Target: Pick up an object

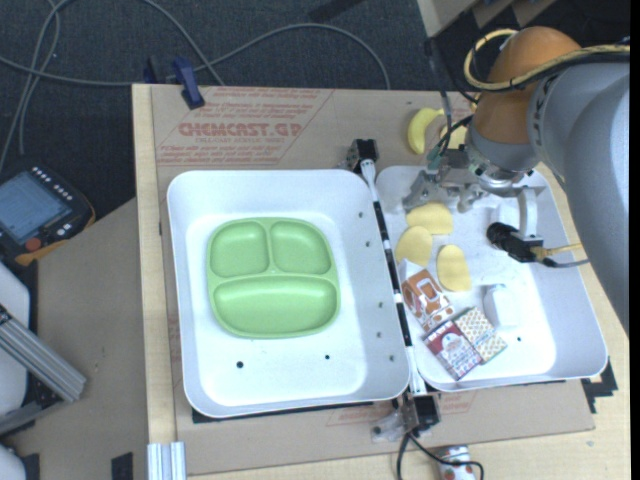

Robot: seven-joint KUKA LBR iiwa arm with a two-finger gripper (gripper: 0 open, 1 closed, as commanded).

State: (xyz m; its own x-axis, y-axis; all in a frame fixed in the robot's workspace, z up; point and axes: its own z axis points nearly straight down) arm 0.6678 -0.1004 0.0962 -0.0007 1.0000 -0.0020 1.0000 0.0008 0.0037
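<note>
My gripper (447, 184) hangs low over the far left corner of the right bin (560, 318), reaching in from the upper right. Just below it lies a pale yellow piece (431, 218), close to the gripper; whether they touch I cannot tell. Two more yellow pieces (413, 243) (453, 266) lie a little nearer. An orange and white packet (424, 296) and a small patterned box (462, 343) rest along the bin's left side. A small white object (497, 303) sits beside them.
The left bin (190, 208) holds a green divided plate (271, 276). A yellow object (425, 128) lies on the bench behind the right bin. The grey arm (590, 98) covers the right bin's far right corner.
</note>
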